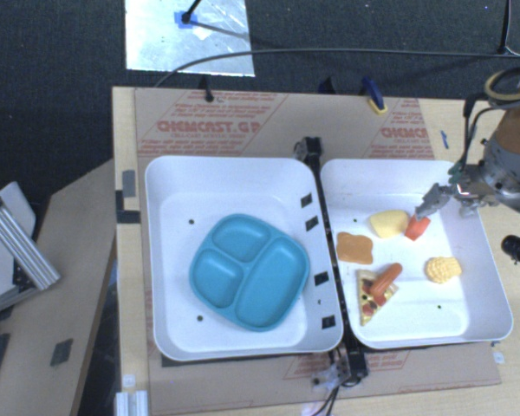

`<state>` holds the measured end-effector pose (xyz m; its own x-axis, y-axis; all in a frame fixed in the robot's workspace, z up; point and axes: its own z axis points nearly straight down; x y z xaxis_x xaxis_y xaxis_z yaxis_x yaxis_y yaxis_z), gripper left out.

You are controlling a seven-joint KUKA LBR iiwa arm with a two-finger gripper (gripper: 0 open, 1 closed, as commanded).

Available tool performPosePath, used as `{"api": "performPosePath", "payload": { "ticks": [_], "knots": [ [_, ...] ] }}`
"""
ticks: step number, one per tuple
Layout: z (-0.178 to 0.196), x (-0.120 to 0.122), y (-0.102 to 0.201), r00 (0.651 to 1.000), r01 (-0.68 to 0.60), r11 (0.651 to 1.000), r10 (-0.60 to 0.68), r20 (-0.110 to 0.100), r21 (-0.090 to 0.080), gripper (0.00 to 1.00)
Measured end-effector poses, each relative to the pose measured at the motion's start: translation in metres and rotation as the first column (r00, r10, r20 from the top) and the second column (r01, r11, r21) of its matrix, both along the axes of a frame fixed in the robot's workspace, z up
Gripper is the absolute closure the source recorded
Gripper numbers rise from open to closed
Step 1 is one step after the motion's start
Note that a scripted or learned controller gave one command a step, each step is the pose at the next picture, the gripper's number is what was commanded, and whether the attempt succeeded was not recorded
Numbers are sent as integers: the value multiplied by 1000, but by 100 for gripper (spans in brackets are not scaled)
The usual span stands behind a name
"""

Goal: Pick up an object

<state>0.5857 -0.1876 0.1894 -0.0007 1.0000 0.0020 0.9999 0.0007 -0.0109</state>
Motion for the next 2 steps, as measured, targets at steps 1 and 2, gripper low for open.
{"api": "performPosePath", "payload": {
  "ticks": [1,2],
  "knots": [
    [8,3,0,1000,-3,1000,3,12,-3,0],
    [-55,1,3,1000,-2,1000,2,8,-1,0]
  ]
}}
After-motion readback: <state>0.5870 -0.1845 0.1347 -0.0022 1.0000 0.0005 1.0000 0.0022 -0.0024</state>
